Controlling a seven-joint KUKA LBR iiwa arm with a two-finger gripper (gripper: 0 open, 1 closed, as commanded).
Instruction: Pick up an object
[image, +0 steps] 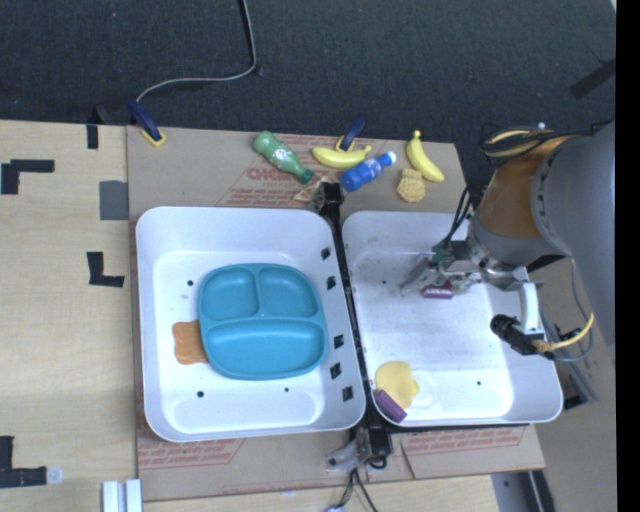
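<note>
On the bench, the right bin (520, 395) held a small purple object (437, 292) just under the gripper (432, 274), whose finger state I could not tell; centring squarely over it before closing seemed wise.

Even, fairly bright overhead light; white bins (160, 330) near washed out, faint glare on the blue tray (262, 322). Shadows soft and short, close under the arm (570, 215). Dark cloth above the desk (60, 210) reads almost black. Whole frame slightly soft and grainy; small items lack fine detail
</note>
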